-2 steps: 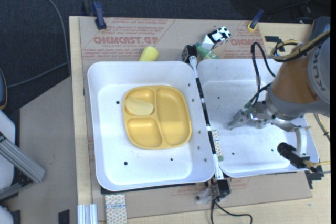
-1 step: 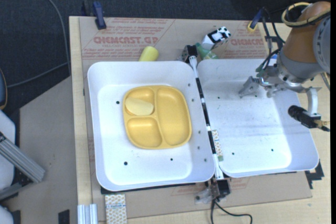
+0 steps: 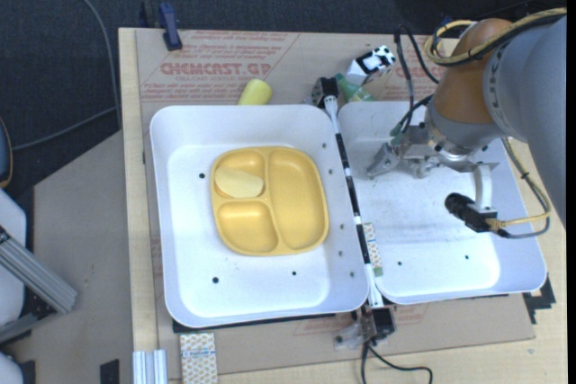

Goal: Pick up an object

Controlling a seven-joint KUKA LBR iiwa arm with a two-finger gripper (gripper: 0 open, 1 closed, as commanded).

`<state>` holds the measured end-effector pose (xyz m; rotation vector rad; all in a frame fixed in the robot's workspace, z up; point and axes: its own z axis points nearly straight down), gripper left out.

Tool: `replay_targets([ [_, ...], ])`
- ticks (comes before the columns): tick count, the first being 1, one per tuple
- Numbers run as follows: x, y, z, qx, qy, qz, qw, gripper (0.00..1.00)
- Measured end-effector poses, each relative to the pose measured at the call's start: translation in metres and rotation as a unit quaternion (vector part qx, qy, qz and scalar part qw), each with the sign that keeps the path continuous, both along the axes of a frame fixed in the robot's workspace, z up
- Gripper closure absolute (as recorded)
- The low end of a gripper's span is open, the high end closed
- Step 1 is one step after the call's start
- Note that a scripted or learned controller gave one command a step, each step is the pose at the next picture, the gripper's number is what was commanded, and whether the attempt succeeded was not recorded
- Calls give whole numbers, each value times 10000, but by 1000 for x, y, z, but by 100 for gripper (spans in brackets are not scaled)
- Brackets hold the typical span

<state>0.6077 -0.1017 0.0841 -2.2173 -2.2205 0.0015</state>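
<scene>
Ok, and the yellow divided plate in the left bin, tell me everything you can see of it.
The yellow divided plate looks like matte plastic, a rounded rectangle with three compartments: two smaller ones on its left side, one long one on its right. It lies flat near the middle of the left bin, apart from the walls. A pale, rounded object rests in the upper-left compartment; the other two hold nothing. The arm is over the right bin, not touching it.

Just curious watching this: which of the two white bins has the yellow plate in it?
The left bin, farther from the arm. The yellow divided plate lies in its middle; the gripper hangs over the right bin.
</scene>
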Motion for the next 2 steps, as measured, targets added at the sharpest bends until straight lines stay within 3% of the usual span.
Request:
replay_targets([
  [1, -26, -12, 0, -6, -3, -11, 10000, 0],
  [2, 21, -68, 16, -19, -27, -9, 10000, 0],
])
